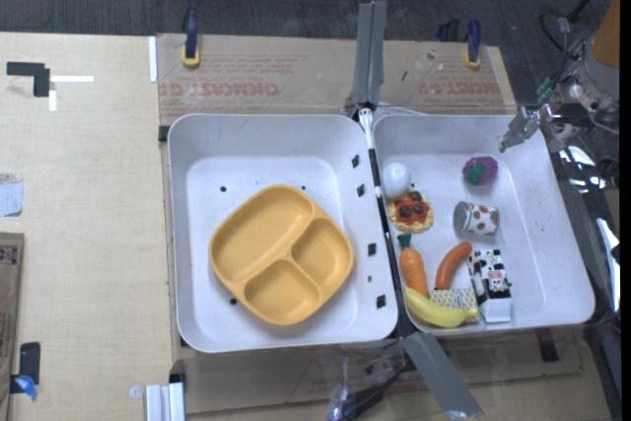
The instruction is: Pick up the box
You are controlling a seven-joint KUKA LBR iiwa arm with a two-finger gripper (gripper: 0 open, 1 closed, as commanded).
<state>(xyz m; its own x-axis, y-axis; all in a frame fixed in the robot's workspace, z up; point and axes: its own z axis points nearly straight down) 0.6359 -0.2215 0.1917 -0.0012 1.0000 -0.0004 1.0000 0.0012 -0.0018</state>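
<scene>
Two white bins (187, 212) sit side by side: one holds one yellow divided tray (281, 254), the other one white ball (395, 177), one purple fruit (480, 171), one small pizza (410, 211), one can (475, 218), one carrot (413, 271), one sausage (453, 263), one banana (436, 311) and one box (490, 285).

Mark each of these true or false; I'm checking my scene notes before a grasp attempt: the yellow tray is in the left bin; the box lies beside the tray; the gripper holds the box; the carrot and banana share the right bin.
1. The yellow tray is in the left bin. True.
2. The box lies beside the tray. False: it is in the right bin.
3. The gripper holds the box. False: it is at that bin's far right corner, apart from the box.
4. The carrot and banana share the right bin. True.
</scene>
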